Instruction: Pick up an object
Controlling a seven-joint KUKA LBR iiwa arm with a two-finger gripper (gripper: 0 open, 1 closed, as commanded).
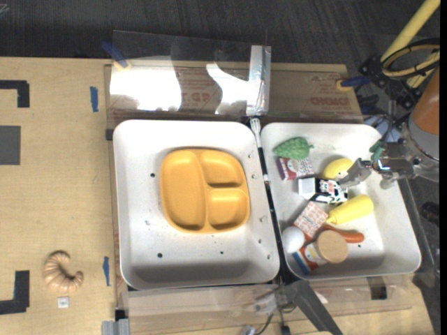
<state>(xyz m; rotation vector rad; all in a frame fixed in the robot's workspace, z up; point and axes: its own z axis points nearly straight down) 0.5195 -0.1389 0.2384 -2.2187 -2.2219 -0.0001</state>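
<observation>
My fingers (357, 173) hover in the right bin (401, 218), and I cannot tell how they stand. The lemon (337, 167) lies just left of them, the corn (351, 209) just below. In this clutter I could nudge the lemon aside or catch two things together.

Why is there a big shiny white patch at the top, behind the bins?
In the camera view, that is glare: light bouncing off the clear plastic sheet standing behind the left bin. It washes out the cardboard behind it; the bins themselves stay evenly lit.
</observation>
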